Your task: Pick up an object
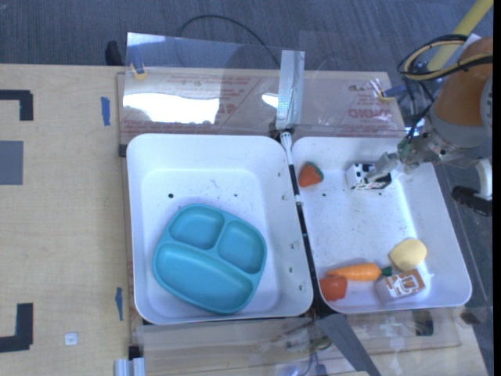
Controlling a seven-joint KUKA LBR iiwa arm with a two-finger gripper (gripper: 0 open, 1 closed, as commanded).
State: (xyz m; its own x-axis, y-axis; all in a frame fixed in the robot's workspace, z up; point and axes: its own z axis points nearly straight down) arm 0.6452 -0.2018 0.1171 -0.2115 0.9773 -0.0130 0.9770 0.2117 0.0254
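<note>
With jaws whose state I cannot tell, the gripper (389, 165) is hovering at the small black-and-white toy (365, 177) by the right white bin (438, 233)'s far wall, risking a glancing miss.

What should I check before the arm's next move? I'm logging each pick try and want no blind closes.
1. Gripper low in the right bin: ok.
2. Black-and-white toy beside the gripper: ok.
3. Toy between the fingers: cannot tell.
4. Orange piece apart from the gripper: ok.
5. Carrot and yellow piece away at the near end: ok.
6. Blue plate in the left bin: ok.
</note>
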